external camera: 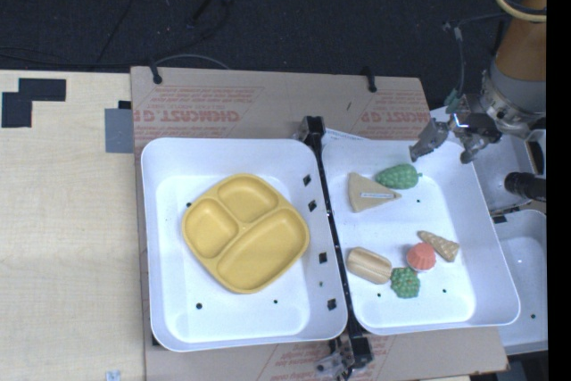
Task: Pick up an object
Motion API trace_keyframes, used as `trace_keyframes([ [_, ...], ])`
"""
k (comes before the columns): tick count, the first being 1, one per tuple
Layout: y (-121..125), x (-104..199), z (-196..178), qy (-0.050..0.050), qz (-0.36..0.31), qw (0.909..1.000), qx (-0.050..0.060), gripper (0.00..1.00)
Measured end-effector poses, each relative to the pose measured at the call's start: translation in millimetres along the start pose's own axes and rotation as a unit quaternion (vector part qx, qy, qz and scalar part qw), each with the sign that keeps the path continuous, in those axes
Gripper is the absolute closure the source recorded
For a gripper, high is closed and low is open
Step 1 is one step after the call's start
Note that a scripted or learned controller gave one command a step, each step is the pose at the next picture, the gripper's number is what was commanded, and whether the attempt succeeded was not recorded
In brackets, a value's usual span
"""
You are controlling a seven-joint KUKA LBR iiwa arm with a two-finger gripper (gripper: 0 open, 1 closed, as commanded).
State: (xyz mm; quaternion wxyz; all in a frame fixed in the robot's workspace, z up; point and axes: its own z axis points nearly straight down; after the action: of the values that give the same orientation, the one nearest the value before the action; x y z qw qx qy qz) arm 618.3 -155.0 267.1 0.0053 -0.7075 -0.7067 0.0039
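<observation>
The gripper (pixel 451 138) hangs spread and holding nothing over the right white bin's (pixel 486 219) far corner, and the bumpy green plastic vegetable (pixel 397 177) lies nearest (lengthwise across the bin), just down-left of it.

Pale wooden bench (pixel 62 219), brown cardboard sheet (pixel 268 107) lying flat on it, two shallow white bins side by side on the cardboard, left bin (pixel 169 183), right bin (pixel 482 281), touching along a black centre clip strip (pixel 323 219)
</observation>
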Motion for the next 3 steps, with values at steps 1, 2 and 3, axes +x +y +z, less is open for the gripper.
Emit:
trace_keyframes([
  [1,2.0,0.1,-7.0,-0.001,-0.001,1.0,-0.006,0.0],
  [2,4.0,9.4,51.1,0.0,-0.002,1.0,-0.003,0.0],
  [3,-0.8,7.2,96.0,0.0,0.0,1.0,-0.003,0.0],
])
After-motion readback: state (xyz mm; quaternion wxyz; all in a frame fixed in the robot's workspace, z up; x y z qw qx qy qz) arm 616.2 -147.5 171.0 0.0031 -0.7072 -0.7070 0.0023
